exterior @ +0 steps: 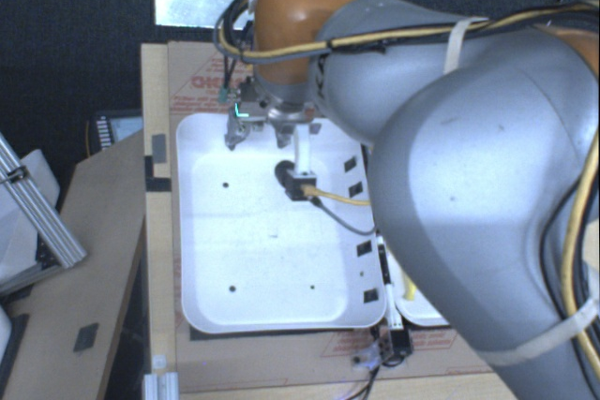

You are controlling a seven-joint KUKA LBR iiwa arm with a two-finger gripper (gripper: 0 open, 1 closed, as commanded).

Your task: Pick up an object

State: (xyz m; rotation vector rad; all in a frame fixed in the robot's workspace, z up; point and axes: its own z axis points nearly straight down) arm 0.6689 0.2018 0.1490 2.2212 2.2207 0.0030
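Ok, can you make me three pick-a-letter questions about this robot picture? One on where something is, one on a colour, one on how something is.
1. Where is the claw?
A) over the far end of the left bin
B) on the floor
C) over the near end of the left bin

2. What colour is the band above the wrist?
A) green
B) orange
C) purple

3. How is the right bin?
A) upside down
B) stacked on the left bin
C) mostly covered by the arm

Answers:
1 A: the claw hangs above the far part of the left bin.
2 B: the band is orange.
3 C: the big grey arm lies across the right bin, leaving a small corner in sight.
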